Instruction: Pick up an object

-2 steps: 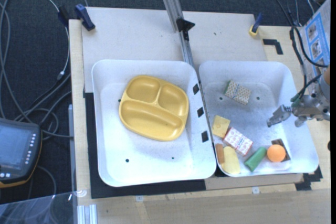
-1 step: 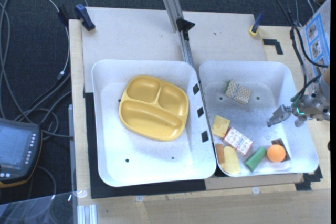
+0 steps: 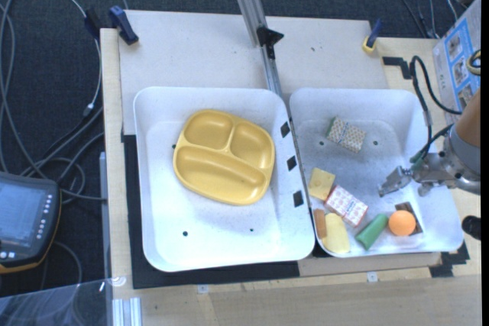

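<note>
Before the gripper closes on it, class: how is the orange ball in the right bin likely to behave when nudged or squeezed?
The orange ball looks round and smooth, so it would probably roll if nudged. It lies near the right bin front corner, beside the green block, which might stop it. Its curved surface could slip from the gripper fingers.

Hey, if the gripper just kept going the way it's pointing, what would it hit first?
The gripper points toward the view's left and a bit down. Going on, it would probably reach the red-and-white checkered packet first, or bare floor of the right bin before it; its height is unclear.
</note>
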Robot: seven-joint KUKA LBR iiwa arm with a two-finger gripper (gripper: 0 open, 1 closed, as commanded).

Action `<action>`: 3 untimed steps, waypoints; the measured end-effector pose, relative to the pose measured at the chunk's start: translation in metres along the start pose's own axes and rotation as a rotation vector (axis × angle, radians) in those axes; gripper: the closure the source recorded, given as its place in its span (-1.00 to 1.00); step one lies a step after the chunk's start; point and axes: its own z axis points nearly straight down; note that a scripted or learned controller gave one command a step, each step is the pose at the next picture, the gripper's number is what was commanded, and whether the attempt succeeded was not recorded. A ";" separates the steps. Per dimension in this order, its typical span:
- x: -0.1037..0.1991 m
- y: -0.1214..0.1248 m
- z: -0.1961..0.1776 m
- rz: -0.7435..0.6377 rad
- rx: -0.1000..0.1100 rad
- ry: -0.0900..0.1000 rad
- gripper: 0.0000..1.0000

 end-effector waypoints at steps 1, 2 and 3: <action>-0.006 -0.001 0.056 0.000 -0.011 -0.005 -1.00; -0.007 0.001 0.056 0.000 -0.011 -0.003 -1.00; -0.006 0.002 0.045 -0.001 -0.015 -0.004 1.00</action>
